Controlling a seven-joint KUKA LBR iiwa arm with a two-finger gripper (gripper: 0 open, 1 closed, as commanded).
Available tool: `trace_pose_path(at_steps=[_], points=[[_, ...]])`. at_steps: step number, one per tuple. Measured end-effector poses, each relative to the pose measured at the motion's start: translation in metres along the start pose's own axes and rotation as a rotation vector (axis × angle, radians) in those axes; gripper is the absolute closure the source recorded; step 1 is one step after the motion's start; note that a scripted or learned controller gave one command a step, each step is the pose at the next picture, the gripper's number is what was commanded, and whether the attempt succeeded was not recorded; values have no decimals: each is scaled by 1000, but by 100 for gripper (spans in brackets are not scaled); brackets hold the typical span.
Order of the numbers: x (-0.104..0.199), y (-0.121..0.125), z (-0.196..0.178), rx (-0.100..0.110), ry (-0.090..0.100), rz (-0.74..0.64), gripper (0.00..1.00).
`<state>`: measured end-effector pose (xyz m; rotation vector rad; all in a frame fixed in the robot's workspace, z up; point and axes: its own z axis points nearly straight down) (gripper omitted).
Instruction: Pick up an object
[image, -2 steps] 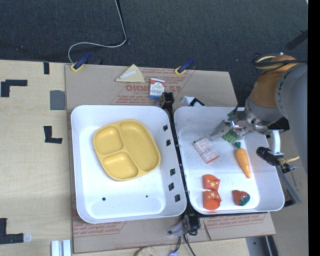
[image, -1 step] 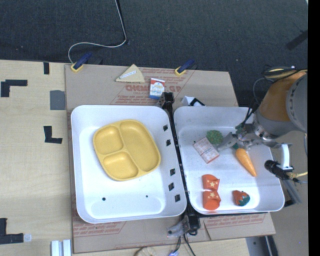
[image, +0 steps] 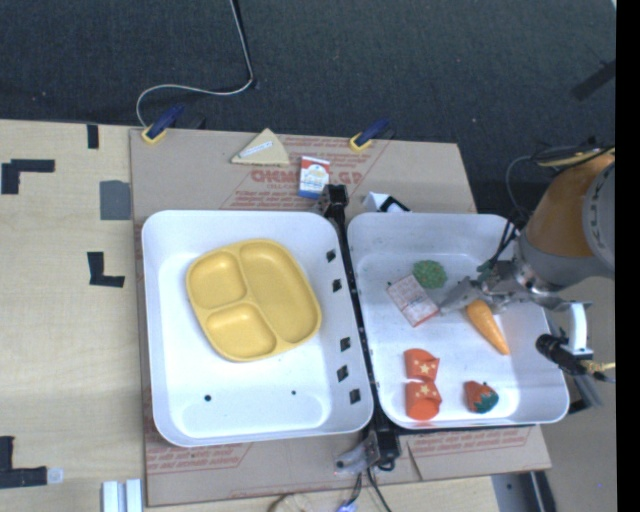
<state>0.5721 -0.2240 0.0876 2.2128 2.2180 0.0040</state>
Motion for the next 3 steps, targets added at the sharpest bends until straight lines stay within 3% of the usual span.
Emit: trace_pose_path(at_steps=[1,2,3], points=[[-1,0,-10,-2,-3,0,100],[40,-2,-30,8,5,0,100],[147,52,-97,7,6,-1,100]])
